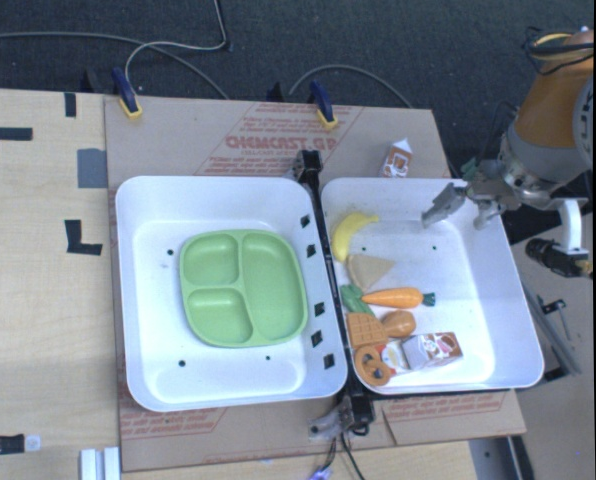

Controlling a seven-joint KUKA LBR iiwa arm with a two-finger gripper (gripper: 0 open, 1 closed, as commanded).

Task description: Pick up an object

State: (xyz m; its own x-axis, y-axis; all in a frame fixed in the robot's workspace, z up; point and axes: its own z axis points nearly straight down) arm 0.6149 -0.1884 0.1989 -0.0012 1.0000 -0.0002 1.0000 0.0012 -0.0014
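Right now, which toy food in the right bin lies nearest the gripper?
The yellow banana, at the pile's top end; the carrot and pretzel lie farther from the gripper.

Red print on the cardboard sheet (268,143) under the two bins reads "CHEMCAST", upside down from this camera, with smaller red lines beside it too blurred to read. The small carton (398,158) lying on the cardboard beyond the right bin and the packet (434,349) in that bin carry red-and-white printing, but no words can be made out.
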